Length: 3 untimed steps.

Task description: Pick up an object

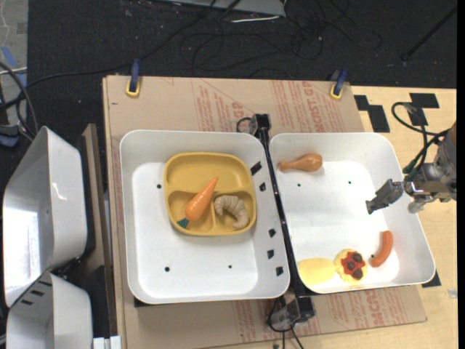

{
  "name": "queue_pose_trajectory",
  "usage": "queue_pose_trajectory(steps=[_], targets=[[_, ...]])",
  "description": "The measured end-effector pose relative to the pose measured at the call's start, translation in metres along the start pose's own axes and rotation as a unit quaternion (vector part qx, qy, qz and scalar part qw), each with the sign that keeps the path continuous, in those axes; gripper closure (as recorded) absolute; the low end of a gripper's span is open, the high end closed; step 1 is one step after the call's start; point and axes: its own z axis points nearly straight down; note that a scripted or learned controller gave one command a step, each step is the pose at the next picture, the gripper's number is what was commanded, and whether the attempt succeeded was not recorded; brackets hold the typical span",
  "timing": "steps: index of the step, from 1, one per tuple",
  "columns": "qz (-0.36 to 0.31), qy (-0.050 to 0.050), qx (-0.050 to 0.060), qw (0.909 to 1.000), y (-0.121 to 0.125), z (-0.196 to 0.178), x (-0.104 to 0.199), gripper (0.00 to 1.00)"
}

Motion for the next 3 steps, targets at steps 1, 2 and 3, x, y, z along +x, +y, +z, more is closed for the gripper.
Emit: queue_pose_trajectory(steps=[1,2,3], targets=[[-0.001,-0.001,-0.004,1.0000,0.002,-0.004,0.000,0.00],[-0.001,0.000,-0.002,1.0000,0.008,0.042,0.004,0.00],[0.000,0.000,-0.002,1.0000,0.014,0.087,0.007,0.00]])
